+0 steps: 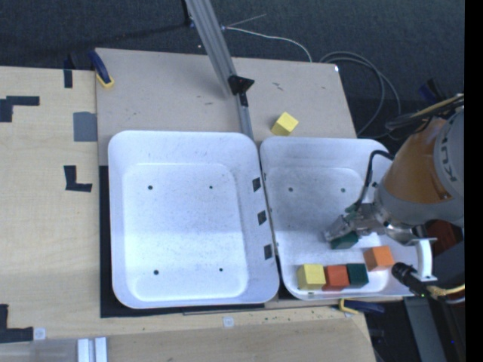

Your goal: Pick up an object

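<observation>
My gripper (341, 234) reaches into the right bin (309, 164) from the right, low over the bin floor. A small dark green object (345, 240) sits right at its fingertips, and the view does not settle whether the fingers grip it. Along the bin's front wall lie a yellow block (310, 276), a red-orange block (336, 276) and a dark green block (356, 274) in a row. An orange block (379, 258) rests just right of them, beneath the wrist.
The left bin (181, 217) stands beside the right one. A yellow cube (284, 124) lies on the bench behind the bins. A grey metal rail (215, 40) slants down toward the bins' junction. Cables trail at the back right.
</observation>
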Available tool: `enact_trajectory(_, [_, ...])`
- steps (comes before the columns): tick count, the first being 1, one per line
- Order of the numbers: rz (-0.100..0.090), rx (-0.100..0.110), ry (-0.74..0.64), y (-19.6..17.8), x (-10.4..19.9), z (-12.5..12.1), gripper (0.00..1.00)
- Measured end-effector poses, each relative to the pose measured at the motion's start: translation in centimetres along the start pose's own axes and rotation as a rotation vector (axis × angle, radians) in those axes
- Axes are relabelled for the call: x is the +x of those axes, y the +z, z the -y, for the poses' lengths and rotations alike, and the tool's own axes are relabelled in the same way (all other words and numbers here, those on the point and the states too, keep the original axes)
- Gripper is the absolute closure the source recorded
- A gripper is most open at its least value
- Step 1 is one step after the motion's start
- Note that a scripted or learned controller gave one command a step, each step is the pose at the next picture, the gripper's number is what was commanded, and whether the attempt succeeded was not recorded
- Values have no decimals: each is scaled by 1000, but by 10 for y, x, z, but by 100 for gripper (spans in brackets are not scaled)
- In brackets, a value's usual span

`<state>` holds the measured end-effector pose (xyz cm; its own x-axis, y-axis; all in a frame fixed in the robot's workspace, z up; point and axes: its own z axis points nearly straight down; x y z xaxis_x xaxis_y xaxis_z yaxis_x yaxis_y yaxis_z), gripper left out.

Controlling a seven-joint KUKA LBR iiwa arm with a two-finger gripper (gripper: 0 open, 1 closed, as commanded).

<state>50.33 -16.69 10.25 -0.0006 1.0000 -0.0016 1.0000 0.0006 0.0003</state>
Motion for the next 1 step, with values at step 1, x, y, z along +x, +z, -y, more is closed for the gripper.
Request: enact_trajectory(1, [-4, -5, -9, -94, 83, -2, 100])
